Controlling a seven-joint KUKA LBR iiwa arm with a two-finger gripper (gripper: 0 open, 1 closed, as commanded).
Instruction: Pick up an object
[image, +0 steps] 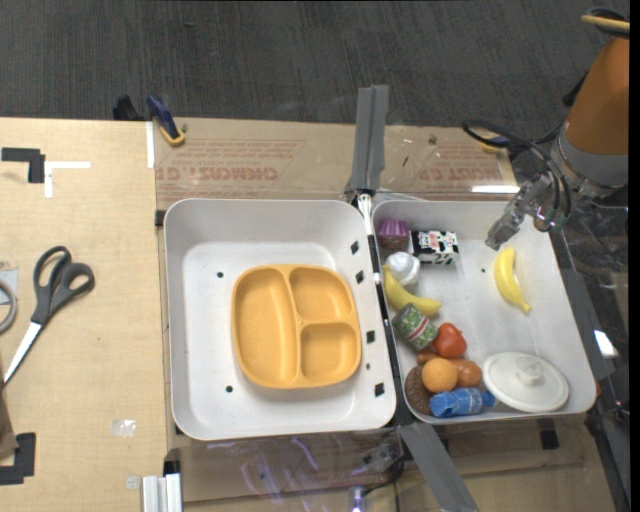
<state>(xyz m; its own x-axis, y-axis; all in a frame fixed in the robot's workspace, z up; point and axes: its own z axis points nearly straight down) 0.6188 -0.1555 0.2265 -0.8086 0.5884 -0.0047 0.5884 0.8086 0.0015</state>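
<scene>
Bananas lie in the right bin (560, 262): one banana (512, 280) alone near its far right side, just below the tool (503, 230), which hangs over the bin's upper right part. Whether the tool is released or clenched I cannot tell; nothing shows in its grasp.

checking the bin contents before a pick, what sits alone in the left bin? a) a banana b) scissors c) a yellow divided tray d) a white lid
c, the yellow divided tray lies by itself in the left bin, while the bananas and the white lid are in the right bin and the scissors lie out on the bench.
</scene>
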